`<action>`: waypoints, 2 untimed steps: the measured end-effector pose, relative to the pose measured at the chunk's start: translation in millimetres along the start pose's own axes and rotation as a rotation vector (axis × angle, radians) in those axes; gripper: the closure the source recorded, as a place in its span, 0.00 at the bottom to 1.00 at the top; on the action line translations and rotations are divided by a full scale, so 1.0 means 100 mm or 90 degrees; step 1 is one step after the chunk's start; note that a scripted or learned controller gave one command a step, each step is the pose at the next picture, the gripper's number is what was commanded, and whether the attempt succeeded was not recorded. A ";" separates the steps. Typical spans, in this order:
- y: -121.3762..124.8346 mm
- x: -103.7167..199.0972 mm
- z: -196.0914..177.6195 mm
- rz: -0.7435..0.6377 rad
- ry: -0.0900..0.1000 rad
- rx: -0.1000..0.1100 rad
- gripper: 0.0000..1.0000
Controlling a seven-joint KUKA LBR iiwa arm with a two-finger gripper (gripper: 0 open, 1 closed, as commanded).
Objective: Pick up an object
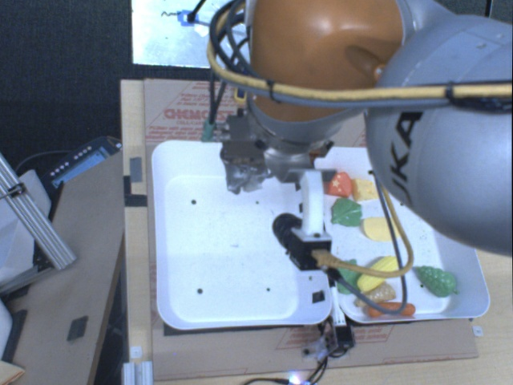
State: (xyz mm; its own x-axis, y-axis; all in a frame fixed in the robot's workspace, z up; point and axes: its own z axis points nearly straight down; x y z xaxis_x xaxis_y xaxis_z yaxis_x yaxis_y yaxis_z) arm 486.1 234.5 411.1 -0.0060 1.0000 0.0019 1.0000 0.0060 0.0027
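Observation:
My gripper (242, 175) hangs over the far middle of the left white bin (184, 239), under the big orange and grey wrist. I see nothing held in it. Toy foods lie in the right bin (469, 291): a red-orange piece (340, 184), a pale yellow piece (365, 189), a green leaf (347, 212), a yellow slice (377, 229), a yellow corn-like piece (377, 277), a green bumpy piece (437, 279) and an orange carrot (391, 310). The arm hides part of the right bin.
Both bins rest on a cardboard sheet (172, 115) on the bench. A grey metal rail (36, 219) and a dark device (84, 159) lie to the left, off the bins. A bright panel (160, 22) stands at the back.

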 end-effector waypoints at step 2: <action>0.00 0.00 0.49 0.000 0.000 0.000 1.00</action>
State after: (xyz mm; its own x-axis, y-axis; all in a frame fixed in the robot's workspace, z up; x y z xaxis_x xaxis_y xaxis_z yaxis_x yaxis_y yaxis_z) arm 486.7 235.0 361.7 -0.0052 1.0000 0.0016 1.0000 0.0052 0.0023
